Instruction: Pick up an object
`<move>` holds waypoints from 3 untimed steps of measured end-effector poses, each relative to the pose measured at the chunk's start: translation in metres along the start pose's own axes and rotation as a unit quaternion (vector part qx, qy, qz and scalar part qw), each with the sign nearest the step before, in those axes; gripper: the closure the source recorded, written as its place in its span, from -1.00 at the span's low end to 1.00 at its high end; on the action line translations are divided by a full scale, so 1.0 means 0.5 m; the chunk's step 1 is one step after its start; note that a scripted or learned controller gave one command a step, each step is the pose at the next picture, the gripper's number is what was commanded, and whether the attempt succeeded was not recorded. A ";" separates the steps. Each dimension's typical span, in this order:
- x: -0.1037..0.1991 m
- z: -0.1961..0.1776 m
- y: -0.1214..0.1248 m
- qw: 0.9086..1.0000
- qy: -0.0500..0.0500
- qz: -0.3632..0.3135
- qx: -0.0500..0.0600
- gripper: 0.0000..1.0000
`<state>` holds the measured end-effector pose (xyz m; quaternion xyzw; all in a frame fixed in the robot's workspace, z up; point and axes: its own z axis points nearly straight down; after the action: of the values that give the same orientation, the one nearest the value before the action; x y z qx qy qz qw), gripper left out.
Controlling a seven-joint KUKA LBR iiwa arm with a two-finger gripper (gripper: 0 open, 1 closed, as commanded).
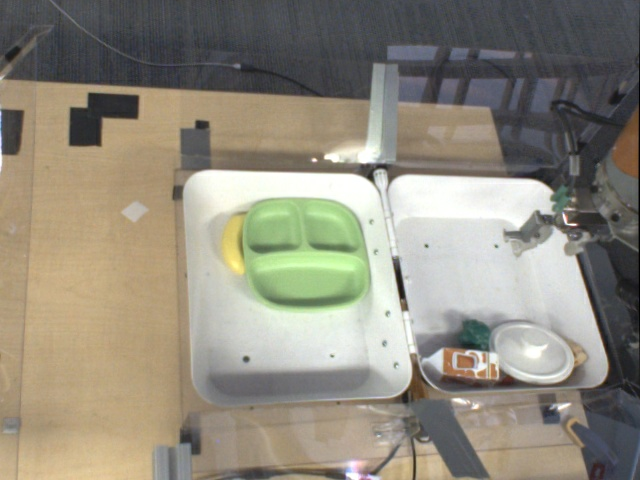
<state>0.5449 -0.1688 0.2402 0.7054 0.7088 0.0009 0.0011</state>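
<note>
A: Where is the gripper (540,230) right now?

B: At the right rim of the right bin (470,268), reaching in from the side. Its grey metal tip hangs over the upper right part of that bin's floor, with nothing between its fingers. Whether they are spread or pressed together I cannot tell; the shape is too small and blurred.

A: How much room does it have?

B: Plenty. The bin floor directly below and to the left of the tip is bare white, all the way to the divider between the bins. The crowding sits in the near corner, well below the tip.

A: What is crowded there?

B: A white bowl (533,351) lying against the front wall, an orange carton (470,366) touching its left side, and a small green object (476,332) just behind the carton. The carton lies flat, its long axis running left to right along the front wall.

A: And the other bin?

B: The left bin (215,298), far to the left of the tip, holds a green divided plate (303,251), its long side roughly left to right, with a yellow object (232,244) tucked under its left edge. The front half of that bin is open floor.
</note>
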 end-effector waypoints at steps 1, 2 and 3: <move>0.052 0.176 -0.060 1.000 0.000 0.017 0.000 -1.00; -0.054 0.033 -0.045 0.999 -0.001 -0.035 -0.002 -1.00; 0.051 0.248 -0.083 0.998 0.000 -0.064 -0.001 -1.00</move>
<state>0.5035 -0.1436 0.1162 0.6589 0.7522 0.0014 0.0020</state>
